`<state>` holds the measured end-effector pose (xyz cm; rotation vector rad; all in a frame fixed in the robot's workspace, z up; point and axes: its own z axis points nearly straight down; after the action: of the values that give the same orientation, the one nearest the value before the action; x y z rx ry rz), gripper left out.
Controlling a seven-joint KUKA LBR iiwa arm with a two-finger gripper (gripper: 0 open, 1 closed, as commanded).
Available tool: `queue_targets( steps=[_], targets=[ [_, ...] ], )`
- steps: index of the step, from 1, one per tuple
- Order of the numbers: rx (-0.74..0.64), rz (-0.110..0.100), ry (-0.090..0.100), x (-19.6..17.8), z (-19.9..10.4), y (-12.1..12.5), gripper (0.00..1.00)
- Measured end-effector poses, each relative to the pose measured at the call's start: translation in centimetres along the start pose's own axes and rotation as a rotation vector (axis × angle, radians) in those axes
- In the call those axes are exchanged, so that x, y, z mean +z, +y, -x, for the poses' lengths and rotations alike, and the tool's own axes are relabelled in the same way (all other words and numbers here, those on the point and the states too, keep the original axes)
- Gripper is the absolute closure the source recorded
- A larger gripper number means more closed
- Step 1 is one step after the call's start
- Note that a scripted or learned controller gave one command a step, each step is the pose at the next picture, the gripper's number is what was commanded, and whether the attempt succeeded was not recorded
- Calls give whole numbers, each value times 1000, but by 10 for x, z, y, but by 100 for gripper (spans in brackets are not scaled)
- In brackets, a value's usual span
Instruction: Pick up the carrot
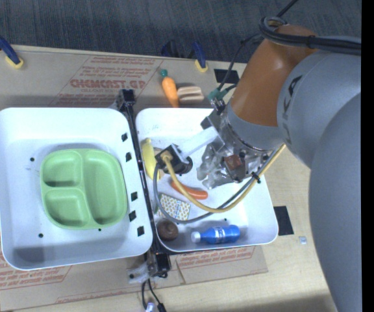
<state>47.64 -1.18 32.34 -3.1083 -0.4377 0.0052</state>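
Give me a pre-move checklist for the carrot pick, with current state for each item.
1. Carrot located: ok. The carrot lies on the bench behind the right bin, beside a tan block.
2. Gripper over target: not ok. The gripper is inside the right bin, away from the carrot.
3. Gripper free of load: cannot tell.
4. Lookalike risk: not ok. An orange-red item lies in the right bin near the gripper and could be mistaken for the carrot.
5. Path clear: not ok. The bin's back wall stands between gripper and carrot, so lift first.
6. Green tray out of the way: ok, in the left bin.
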Motion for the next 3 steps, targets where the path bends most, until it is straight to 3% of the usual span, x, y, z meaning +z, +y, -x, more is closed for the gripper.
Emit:
queue_targets(
  steps=[1, 2, 3],
  targets=[
    [72, 1, -2, 39, -20, -70, 100],
    [66, 1, -6, 29, -20, -70, 100],
    [74, 1, 0, -10, -7, -25, 100]
  ],
)
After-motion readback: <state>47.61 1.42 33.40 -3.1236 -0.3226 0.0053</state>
